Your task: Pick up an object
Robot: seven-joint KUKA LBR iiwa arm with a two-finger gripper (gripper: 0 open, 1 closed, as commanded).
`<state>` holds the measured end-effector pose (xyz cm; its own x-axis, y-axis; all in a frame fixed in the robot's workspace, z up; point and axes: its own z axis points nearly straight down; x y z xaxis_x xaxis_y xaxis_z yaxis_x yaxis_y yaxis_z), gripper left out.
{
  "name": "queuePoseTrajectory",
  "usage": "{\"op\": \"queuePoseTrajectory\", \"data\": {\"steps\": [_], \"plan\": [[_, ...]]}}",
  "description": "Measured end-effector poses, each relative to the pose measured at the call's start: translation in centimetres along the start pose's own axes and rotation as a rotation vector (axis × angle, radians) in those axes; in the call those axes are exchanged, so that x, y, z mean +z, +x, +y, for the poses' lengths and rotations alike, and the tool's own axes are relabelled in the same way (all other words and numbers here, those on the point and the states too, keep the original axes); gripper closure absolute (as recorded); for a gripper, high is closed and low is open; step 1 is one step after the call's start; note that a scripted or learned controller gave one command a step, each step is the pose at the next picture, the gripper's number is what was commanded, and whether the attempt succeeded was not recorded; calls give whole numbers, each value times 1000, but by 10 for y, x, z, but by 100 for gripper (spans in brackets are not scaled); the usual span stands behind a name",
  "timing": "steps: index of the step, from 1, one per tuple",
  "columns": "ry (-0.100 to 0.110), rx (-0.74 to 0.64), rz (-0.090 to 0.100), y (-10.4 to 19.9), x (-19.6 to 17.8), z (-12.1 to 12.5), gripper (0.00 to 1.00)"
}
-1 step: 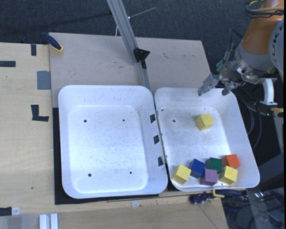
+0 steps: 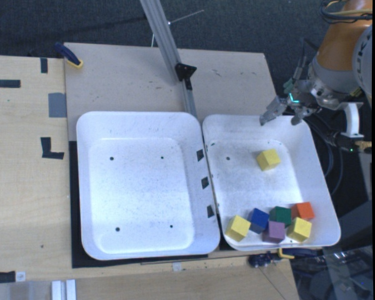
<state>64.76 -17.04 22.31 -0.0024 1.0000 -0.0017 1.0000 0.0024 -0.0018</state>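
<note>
Tool (image 2: 282,115) over the right bin's (image 2: 319,186) far rim.
Its fingers are spread wide, holding nothing; no writing is legible on the blocks.

Grey arm (image 2: 362,49) with an orange band, dark cables, and a grey two-fingered claw (image 2: 281,114).

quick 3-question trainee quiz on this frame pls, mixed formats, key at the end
1. True or false: the lone yellow cube touches the cluster of cubes.
2. Which bin holds all the cubes? A) left bin B) right bin C) both
3. Fill in: the gripper is above the right bin's ____ edge (far/near).

Key: 1 false, it sits apart, farther from the camera. 2 B. 3 far; nothing shows between its fingers.
</note>
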Motion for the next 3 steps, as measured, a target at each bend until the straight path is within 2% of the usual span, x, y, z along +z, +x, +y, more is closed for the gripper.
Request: {"op": "queuePoseTrajectory", "data": {"steps": [2, 3], "plan": [[7, 0, 2, 4, 125, -4, 0], [2, 0, 1, 5, 132, -4, 0]]}}
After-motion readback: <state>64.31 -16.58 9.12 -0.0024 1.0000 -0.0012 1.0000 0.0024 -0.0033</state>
